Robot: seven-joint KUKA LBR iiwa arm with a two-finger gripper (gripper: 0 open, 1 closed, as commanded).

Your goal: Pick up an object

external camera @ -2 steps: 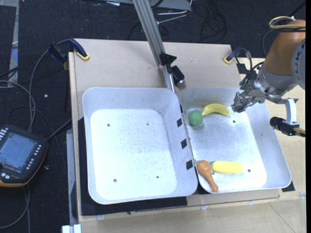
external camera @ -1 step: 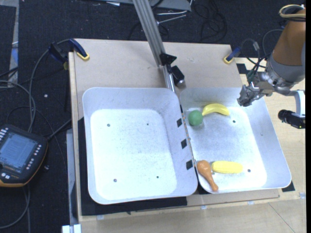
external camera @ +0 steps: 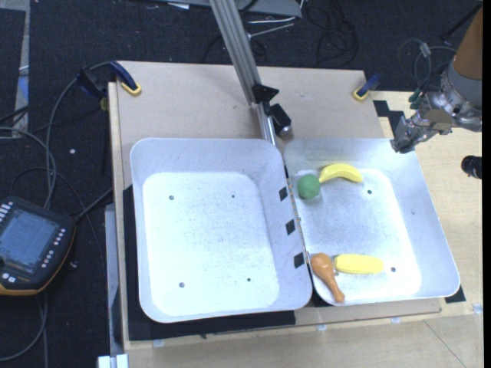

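Observation:
The right bin (external camera: 414, 205) holds several toy foods. A yellow banana (external camera: 341, 173) lies near its back edge with a green ball (external camera: 308, 186) touching its left end. A yellow oblong piece (external camera: 358, 264) rests near the front, and an orange drumstick-shaped piece (external camera: 327, 274) lies beside it at the bin's front left corner. My gripper (external camera: 404, 139) hangs above the right bin's back right corner, apart from all of the objects. Nothing shows between its fingers.
The left bin (external camera: 153, 167) sits beside the right one. A slanted metal pole (external camera: 239, 44) with a black clamp rises between the bins at the back. Yellow clamps (external camera: 361, 92) grip the bench corners. A handheld pendant (external camera: 27, 244) lies far left.

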